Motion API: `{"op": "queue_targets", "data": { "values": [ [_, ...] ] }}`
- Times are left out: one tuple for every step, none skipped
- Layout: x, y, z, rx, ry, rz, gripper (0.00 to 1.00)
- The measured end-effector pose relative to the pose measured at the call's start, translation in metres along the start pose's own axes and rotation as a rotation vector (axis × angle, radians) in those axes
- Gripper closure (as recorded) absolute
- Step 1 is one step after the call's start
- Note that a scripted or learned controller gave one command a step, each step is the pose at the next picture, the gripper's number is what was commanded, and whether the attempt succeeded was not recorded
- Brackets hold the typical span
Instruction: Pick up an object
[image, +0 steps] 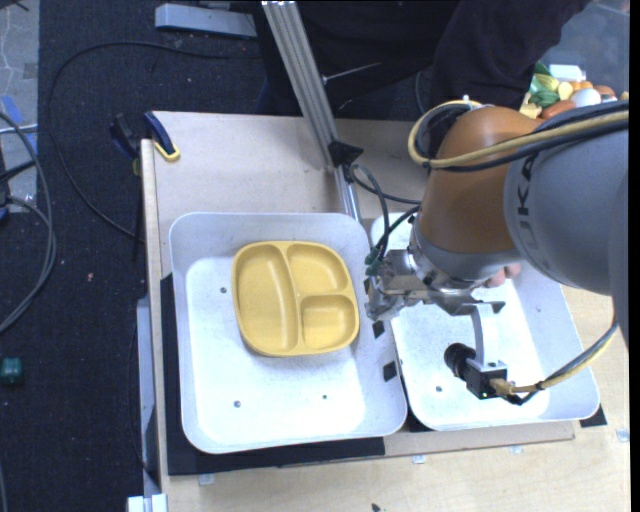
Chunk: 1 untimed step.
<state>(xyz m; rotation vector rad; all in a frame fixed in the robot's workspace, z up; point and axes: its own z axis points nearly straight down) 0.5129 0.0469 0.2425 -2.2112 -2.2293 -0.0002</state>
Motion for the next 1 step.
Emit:
{"op": "queue_targets", "data": {
  "values": [
    [0.0523,0.0159,-0.0058,-0.002,0.0,0.0,1.0]
  ]
}}
